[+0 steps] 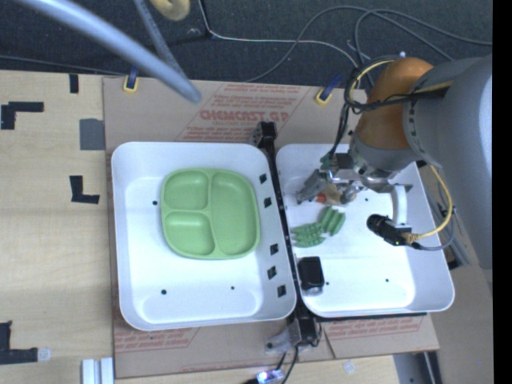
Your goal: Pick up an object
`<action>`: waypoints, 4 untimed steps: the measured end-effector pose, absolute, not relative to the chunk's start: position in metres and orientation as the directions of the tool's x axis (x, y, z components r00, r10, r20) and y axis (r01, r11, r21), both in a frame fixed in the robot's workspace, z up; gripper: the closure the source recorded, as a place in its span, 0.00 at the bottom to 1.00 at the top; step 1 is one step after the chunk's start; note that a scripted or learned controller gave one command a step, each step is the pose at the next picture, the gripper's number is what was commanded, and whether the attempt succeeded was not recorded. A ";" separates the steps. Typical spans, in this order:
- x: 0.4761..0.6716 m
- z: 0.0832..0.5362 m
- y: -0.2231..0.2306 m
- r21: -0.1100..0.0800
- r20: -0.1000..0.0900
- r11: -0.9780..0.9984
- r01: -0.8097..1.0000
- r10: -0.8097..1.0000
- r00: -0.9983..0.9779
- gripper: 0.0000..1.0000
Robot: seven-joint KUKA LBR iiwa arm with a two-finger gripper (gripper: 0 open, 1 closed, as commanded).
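My gripper [330, 187] hangs low over the back left part of the right bin [416, 290], below the orange band [392, 106] of the arm. A small orange-red piece [331, 196] shows right under the gripper; whether it is held is unclear. Just in front of the gripper, a green ridged object [318, 226] lies on the bin floor. A small black object [310, 272] rests near the bin's front left corner.
The left bin [136, 286] holds a green divided plate [211, 213]. A black divider with clips [276, 214] runs between the bins. A black cable plug [386, 229] and yellow wire hang from the wrist over the right bin. Cables lie behind the bins.
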State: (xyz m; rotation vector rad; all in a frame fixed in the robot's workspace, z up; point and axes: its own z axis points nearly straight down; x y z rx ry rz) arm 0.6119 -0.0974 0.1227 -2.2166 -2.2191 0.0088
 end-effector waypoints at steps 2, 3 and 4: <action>0.619 0.106 -0.100 0.021 -0.009 0.002 1.000 1.000 -0.002 1.00; 0.614 0.150 -0.098 0.002 0.000 0.001 1.000 1.000 -0.001 1.00; 0.610 0.199 -0.089 0.003 0.000 0.002 1.000 1.000 -0.002 1.00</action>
